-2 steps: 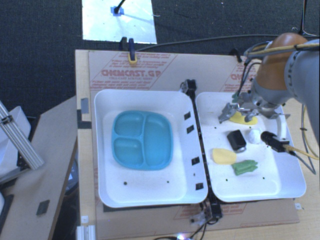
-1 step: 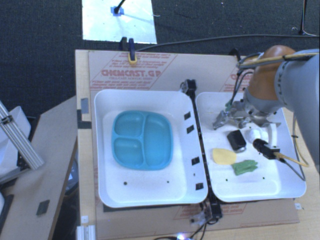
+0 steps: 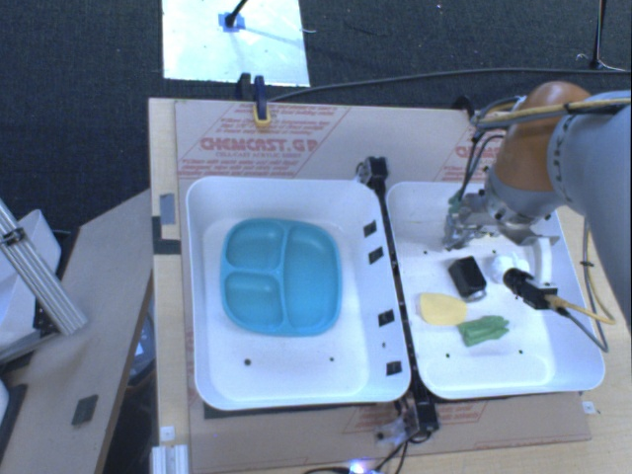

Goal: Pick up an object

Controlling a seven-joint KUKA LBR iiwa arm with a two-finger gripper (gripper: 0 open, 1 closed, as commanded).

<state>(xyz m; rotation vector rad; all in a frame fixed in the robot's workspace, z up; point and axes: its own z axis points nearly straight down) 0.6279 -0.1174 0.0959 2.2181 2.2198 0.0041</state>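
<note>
Camera view: my gripper (image 3: 457,233), aperture I cannot tell; yellow piece (image 3: 442,309) probably light, stiff, slick, so grip across its narrow middle.

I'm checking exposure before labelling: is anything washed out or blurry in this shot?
Camera view: the shiny square sheet on the floor glares almost white; the two shallow white plastic bins are bright yet keep their edges; the teal divided plastic plate is evenly lit; everything looks slightly soft.
</note>
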